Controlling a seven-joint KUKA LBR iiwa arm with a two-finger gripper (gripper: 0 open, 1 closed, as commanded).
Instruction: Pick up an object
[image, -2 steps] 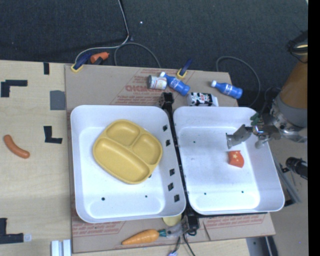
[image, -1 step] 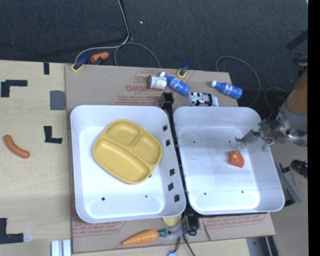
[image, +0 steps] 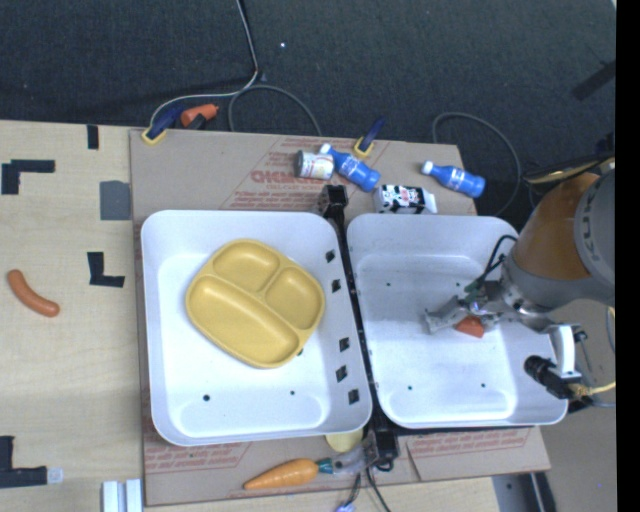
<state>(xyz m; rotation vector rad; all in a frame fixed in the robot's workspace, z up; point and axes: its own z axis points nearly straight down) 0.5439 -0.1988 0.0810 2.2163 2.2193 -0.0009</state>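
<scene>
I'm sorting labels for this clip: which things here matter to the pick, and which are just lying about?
Part of the job:
tool
small orange-red object beside it
right bin

Lying about:
yellow divided plate in left bin
two blue bottles
carrot
sausage

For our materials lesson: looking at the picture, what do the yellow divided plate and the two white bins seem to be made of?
The yellow divided plate looks like moulded plastic with a matte to soft-sheen finish: even colour, rounded compartment ridges. The left white bin and the right white bin also look like plastic, smooth and slightly glossy, with rounded corners and thin rims; coated metal cannot be ruled out.
</scene>
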